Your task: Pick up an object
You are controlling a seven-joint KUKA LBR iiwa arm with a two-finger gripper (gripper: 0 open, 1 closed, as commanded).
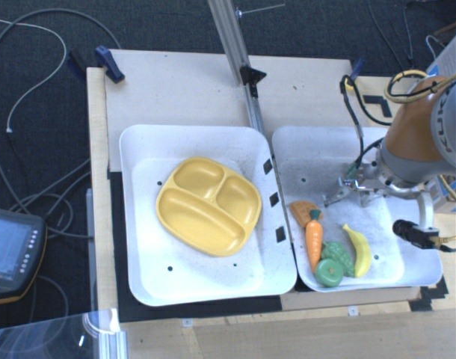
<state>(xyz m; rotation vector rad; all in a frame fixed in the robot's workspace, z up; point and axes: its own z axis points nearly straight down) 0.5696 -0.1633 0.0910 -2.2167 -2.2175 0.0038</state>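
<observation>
Fingers — you cannot tell their state; the gripper (346, 193) hangs above the right bin (318, 152), apart from carrot (314, 243) and banana (359, 249) — a descent here risks missing both.

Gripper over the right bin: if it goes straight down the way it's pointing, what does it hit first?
Probably bare floor of the right bin: the gripper hangs above and right of the carrot, though depth is unclear.

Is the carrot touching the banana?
Apart. The camera view shows bare white bin floor between the carrot and the banana.
</observation>
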